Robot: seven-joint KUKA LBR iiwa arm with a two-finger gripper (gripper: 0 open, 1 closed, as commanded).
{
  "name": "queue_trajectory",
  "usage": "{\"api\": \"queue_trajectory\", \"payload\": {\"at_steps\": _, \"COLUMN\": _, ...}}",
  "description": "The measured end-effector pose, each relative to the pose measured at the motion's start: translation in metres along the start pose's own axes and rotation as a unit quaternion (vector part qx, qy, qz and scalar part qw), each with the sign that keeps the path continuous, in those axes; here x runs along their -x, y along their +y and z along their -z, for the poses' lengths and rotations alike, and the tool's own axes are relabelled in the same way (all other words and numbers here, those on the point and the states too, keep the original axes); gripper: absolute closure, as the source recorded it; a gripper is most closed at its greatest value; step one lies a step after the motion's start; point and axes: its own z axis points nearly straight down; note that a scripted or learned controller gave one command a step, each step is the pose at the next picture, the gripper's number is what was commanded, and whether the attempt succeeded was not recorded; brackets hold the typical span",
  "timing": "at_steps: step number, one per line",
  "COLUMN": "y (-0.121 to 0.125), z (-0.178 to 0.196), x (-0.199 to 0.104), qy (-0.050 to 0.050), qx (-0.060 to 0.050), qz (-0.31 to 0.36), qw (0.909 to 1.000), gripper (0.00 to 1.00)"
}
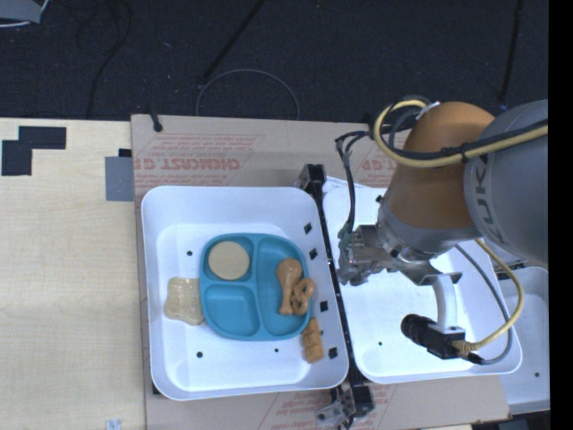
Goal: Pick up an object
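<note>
While arm hangs over right bin (501,365), claw (351,262) opening, contents: cannot tell.

One fixed camera looks down at a slant on a bench (63,267) with two white bins (170,365) side by side, seemingly from moderately close overhead.

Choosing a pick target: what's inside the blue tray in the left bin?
The blue tray holds a round tan disc in its upper-left compartment and a knobbly brown piece in its right compartment. The lower-left compartment shows bare blue. Nothing covers the tray.
</note>
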Motion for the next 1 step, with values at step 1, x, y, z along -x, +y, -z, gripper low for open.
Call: {"api": "queue_trajectory", "payload": {"at_steps": 1, "y": 0.0051, "z": -0.0005, "x": -0.0487, "qy": 0.0, "qx": -0.001, "qz": 0.0, "qw": 1.0, "gripper": 1.0}}
